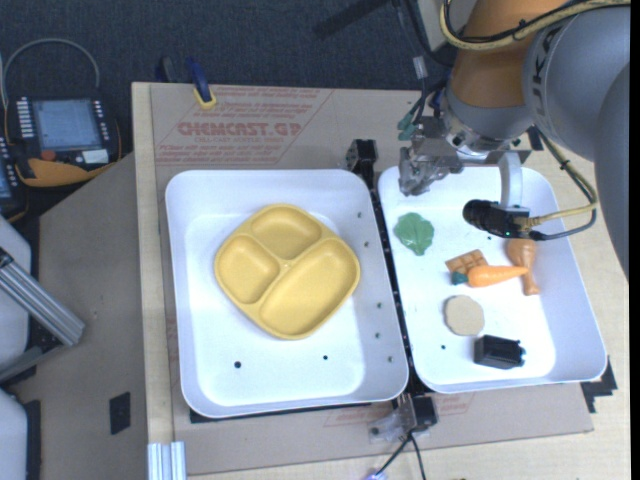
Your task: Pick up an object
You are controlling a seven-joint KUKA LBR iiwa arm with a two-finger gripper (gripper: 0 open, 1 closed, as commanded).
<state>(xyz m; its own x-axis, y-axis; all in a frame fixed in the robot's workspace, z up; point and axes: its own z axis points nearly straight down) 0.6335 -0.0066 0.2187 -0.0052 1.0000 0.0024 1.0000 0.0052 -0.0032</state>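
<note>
My gripper point(418, 178) hangs over the back left corner of the right bin point(575, 308). A green, broccoli-like piece point(413, 232) lies just in front of it, apart from it. Further right lie an orange carrot point(495, 275), a small brown piece point(463, 262) touching the carrot's left end, and a pale orange piece point(524, 260). Toward the front of the bin are a round tan disc point(464, 315) and a black block point(498, 351). I see nothing held in the gripper.
The left bin point(200, 358) holds a yellow divided plate point(287, 268) near its middle. The rims of both bins meet in a narrow ridge just left of the green piece. The arm's grey body and orange band reach in over the back right corner.
</note>
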